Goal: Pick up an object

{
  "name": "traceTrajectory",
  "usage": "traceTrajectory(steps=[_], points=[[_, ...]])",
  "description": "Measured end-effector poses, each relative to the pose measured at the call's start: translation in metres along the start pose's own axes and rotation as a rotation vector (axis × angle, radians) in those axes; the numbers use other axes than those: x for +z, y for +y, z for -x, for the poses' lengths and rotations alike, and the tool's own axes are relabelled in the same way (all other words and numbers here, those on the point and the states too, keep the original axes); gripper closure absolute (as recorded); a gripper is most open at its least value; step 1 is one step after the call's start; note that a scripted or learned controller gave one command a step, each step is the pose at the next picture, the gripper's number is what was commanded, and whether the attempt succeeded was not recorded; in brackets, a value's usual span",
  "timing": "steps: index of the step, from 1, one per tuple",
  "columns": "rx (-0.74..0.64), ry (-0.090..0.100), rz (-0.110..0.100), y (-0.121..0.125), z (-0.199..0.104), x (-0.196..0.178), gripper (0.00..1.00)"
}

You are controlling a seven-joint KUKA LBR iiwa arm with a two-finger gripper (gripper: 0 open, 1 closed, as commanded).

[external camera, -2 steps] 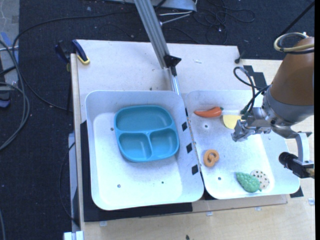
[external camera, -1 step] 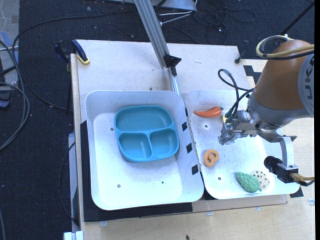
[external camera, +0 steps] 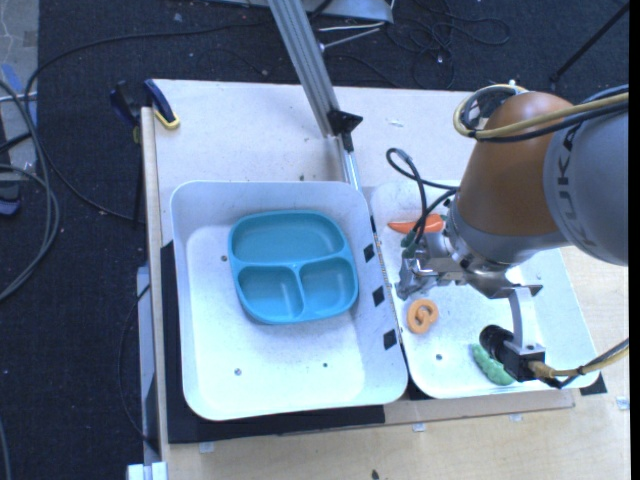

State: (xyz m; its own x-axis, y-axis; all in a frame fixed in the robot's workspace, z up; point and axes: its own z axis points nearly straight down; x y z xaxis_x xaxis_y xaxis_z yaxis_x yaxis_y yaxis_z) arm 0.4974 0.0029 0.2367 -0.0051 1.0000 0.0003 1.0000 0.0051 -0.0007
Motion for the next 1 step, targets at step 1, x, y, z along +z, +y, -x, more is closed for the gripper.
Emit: traceTrajectory(steps=[1], points=[[0.000, 0.000, 0.000, 0.0042, -0.0514, -0.0057, 1.00]])
